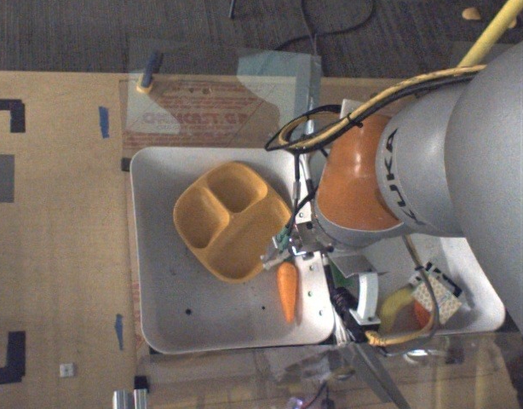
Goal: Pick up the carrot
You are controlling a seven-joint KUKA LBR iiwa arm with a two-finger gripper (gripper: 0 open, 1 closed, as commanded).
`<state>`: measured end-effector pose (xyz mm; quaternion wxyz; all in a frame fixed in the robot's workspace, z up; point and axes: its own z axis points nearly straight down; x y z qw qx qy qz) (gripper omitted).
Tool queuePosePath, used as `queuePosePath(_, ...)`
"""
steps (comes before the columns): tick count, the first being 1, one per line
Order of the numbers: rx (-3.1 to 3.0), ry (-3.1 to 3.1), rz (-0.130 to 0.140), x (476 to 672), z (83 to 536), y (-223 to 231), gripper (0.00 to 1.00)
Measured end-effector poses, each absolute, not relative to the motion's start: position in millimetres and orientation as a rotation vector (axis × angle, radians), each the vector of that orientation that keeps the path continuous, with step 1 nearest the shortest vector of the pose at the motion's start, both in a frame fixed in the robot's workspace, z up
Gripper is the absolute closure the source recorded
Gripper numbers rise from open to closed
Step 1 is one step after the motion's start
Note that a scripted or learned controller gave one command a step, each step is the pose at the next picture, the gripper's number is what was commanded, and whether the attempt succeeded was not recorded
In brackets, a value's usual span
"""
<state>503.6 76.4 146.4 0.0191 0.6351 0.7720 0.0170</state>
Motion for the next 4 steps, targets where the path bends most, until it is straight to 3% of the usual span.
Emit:
queuePosePath(1, 2.24, 2.203, -0.004, 497.5, 266.1, 125.5, 0.0)
queuePosePath(2, 2.419, 2.008, -0.007, 482.7, 182.4, 57.2, 0.0)
queuePosePath(3, 2.144, 2.254, -0.003, 487.2, 132.7, 64.9, 0.0)
queuePosePath(4, 2.3, 2.141, -0.004, 496.4, 182.7, 65.3, 0.0)
